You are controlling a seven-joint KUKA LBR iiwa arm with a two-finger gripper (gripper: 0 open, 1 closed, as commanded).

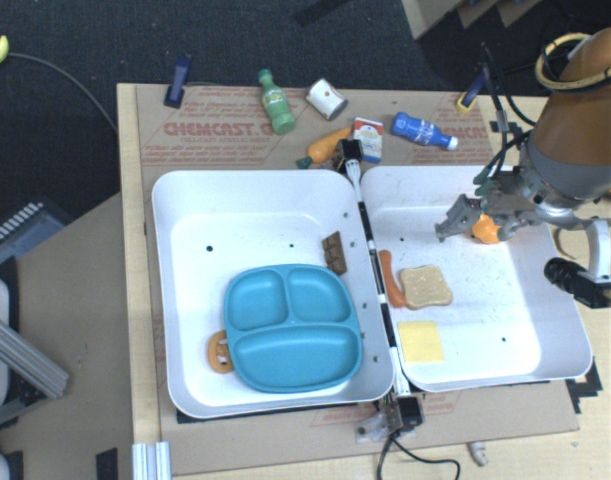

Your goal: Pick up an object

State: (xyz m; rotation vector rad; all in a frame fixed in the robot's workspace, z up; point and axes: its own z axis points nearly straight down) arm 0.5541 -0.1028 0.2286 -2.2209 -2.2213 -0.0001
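An orange object (pixel 484 230) sits in the right bin (pixel 545 348), near its far right part, right at the gripper (pixel 477 218). The grey fingers spread around it, one (pixel 455 220) reaching out to its left, and the object shows beside them rather than clearly between them, so a hold cannot be confirmed; whether the gripper is open or closed cannot be told. The arm (pixel 575 128) comes in from the right, its orange band above the wrist.

Nearer in the same bin lie a toast slice (pixel 426 287), a yellow cheese square (pixel 420 341) just before it, and a hot dog (pixel 390 278) along the left wall, just beside the toast.

The left bin (pixel 185 228) holds a blue divided plate (pixel 290 326) in its near half, with a pretzel (pixel 219 352) touching the plate's left edge and a brown piece (pixel 334 252) beyond the plate, close to the right wall.

On the desk (pixel 145 268) behind the bins lie a green bottle (pixel 278 102), a white can (pixel 326 98), a carrot (pixel 325 148), a small carton (pixel 366 138), a blue bottle (pixel 423 131) and a blue marker (pixel 176 80).
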